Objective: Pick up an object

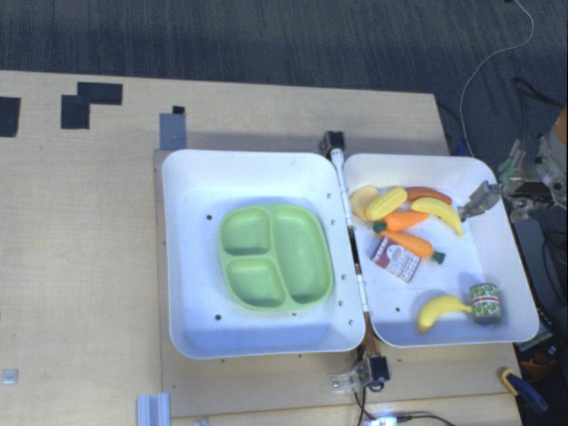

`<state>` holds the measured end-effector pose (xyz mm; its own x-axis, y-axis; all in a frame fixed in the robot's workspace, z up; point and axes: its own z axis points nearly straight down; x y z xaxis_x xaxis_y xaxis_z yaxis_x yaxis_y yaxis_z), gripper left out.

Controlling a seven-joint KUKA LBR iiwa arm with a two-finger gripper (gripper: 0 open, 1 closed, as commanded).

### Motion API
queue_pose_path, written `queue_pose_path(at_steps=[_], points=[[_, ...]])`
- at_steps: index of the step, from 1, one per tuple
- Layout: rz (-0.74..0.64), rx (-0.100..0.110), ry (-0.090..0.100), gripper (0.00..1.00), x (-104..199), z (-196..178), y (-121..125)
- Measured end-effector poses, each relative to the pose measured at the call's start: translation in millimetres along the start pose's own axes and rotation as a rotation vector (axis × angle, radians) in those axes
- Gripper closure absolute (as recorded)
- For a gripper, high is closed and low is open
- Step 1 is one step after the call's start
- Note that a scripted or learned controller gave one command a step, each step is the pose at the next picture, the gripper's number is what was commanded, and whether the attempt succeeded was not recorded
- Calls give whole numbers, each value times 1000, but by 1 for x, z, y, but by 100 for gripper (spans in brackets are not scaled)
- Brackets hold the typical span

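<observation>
A green plate (276,257) fills the left bin (191,238); toy food clutters the right bin (497,264).

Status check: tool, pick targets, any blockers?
Tool at right white bin's far right rim, holding nothing. Nearest: yellow toy banana, touching the toy-food cluster. Small green can lies against second yellow banana. Nothing blocking.

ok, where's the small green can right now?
Camera view: the small green can sits in the right bin, near its front right corner, touching a yellow banana.
</observation>
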<state>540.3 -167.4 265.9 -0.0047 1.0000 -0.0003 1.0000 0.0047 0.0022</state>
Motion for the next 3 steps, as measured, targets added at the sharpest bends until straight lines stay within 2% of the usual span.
queue_pose_path(at_steps=[1, 2, 3], points=[[2, 3, 0, 0, -26, 77, 13], [3, -1, 0, 0, -2, 172, -20], [2, -10, -2, 0, 64, 178, -50]])
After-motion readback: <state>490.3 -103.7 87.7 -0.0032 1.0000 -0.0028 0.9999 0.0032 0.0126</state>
